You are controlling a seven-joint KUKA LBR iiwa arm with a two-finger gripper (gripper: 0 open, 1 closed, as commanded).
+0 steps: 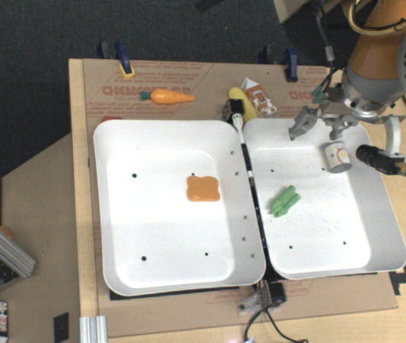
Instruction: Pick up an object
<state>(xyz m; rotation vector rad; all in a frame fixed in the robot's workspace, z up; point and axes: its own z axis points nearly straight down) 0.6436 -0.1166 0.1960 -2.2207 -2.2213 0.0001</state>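
Camera view: the grey two-finger pincer (322, 122) hangs open and empty over the right white bin's (360, 252) far edge. A small white-and-red can (337, 156) lies just beside it, probably the nearest pick; a green plastic vegetable (284, 201) lies mid-bin.

Camera: fixed above the tabletop (81, 191), tilted down.
Facing: both white bins, left bin (117, 249) and right bin (374, 249), side by side.
Range: moderate; arm (385, 41) enters from upper right.

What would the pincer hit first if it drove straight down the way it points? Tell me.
Probably the bare floor of the right bin near its top edge. The pincer hangs open there, the small can just beside it; depth is unclear.
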